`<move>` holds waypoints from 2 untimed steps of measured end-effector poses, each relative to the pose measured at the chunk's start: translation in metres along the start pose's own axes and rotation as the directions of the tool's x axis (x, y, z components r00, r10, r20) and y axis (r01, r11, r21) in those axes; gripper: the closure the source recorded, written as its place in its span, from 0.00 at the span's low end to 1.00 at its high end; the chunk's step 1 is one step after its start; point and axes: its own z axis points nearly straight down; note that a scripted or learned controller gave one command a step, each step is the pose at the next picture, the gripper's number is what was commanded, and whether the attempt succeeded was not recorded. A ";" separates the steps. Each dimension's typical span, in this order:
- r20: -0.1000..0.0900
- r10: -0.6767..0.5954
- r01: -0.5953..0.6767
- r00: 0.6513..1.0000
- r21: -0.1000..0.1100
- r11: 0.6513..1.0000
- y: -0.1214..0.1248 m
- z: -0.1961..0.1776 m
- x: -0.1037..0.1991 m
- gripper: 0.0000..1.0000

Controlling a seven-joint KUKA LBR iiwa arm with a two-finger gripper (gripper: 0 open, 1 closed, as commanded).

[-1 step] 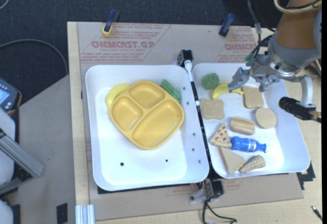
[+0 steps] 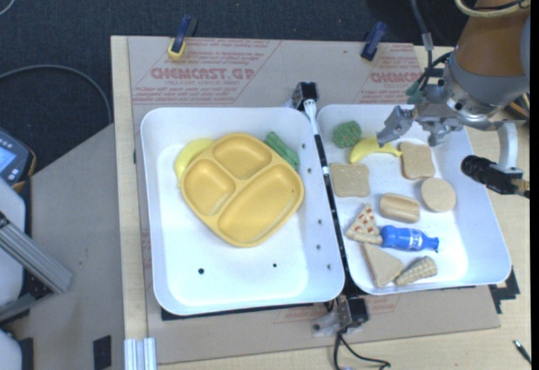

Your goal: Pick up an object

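Right white bin [image 2: 497, 252], lower right of frame, crowded with toy food. Upper right, gripper [image 2: 414, 131] hanging over the bin's far end, fingers spread wide, nothing between them. Likeliest target, as a judgement: tan bread piece [image 2: 417, 161] just below the fingers, or yellow banana [image 2: 375, 149] beside it to the left.

To do it well: pick one piece, centre over it, turn the fingers across its narrow side, descend straight. Beware the neighbours, which lie close enough to get nudged.

Lowest in frame, ribbed ice-cream cone [image 2: 417, 270] and flat sandwich wedge [image 2: 381, 263]. Above them, glossy blue bottle [image 2: 408, 238], rounded and prone to roll. Then triangular pizza slice [image 2: 364, 227], smooth oblong bread roll [image 2: 399, 207], round biscuit [image 2: 437, 195], square toast [image 2: 349, 179]. Farther up, knobbly green vegetable [image 2: 346, 133].

Centre left, second white bin [image 2: 160, 217] bearing a yellow divided plate [image 2: 242, 187], smooth plastic, three compartments, with a green leafy piece [image 2: 282, 149] at its upper right edge.
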 end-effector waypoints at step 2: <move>-0.001 0.000 0.000 1.000 0.005 1.000 -0.004 0.090 0.003 0.00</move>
